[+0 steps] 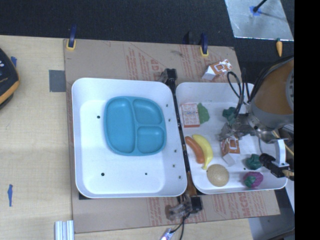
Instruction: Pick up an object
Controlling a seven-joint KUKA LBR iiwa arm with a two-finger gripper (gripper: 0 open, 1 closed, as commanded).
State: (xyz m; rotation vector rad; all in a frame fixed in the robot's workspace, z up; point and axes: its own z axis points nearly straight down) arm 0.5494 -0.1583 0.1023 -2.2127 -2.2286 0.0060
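my gripper [235, 129] is low in the right bin [215, 90], toward the right of the frame, my arm [272, 96] coming in from the right edge above it. it sits right over a small orange-and-white carton [230, 145], but the dark tangle of metal and cable there hides the tips, so i cannot tell whether i am released, clenched or grasping anything. nothing looks lifted: the carton seems to lie on the bin floor, so i judge the pick as not yet done, at best at the point of closing. the other candidates are all down in the same bin: a yellow banana [204, 149] touching an orange carrot [194, 149] near the bin's left wall, a tan round piece [217, 175] just below them, a red-and-white packet [189, 115] beside a green leaf [203, 113] in the upper left of the bin, a purple piece [253, 179] and a dark green piece [253, 161] at lower right. the left bin [85, 134] holds a blue divided plate [135, 125]. what is left, as i read it, is a firm grasp and a clean lift clear of the bin.
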